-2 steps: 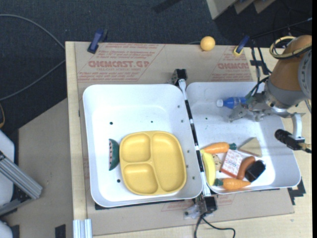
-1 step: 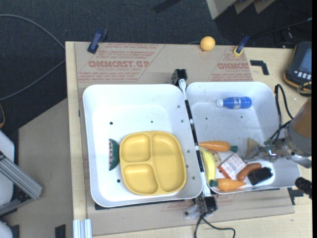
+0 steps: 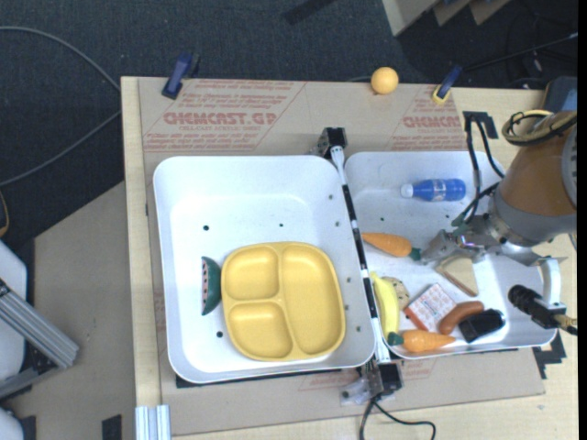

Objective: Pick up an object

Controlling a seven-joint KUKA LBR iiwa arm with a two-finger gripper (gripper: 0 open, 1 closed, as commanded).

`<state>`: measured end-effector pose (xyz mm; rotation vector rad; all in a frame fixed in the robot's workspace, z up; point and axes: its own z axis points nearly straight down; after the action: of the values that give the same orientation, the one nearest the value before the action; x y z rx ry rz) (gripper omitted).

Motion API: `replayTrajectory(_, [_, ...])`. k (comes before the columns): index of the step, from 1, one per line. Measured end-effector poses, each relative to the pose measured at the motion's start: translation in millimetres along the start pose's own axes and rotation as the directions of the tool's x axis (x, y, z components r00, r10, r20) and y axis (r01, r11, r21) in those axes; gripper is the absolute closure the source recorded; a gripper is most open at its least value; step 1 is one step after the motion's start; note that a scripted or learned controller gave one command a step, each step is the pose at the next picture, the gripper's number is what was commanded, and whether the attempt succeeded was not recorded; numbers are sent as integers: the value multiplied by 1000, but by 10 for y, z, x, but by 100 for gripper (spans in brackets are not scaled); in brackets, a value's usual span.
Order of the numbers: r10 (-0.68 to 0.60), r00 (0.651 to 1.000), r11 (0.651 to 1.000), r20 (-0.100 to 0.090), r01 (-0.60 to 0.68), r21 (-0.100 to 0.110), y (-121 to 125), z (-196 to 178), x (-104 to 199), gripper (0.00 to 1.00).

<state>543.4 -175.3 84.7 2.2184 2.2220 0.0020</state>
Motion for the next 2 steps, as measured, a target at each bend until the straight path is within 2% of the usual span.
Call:
replayTrajectory(1, [1, 1000, 1000, 2, -1, -2, 2, -100, -8, 100])
replayTrajectory(2, [1, 1000, 1000, 2, -1, -2, 0, -97, -7, 0])
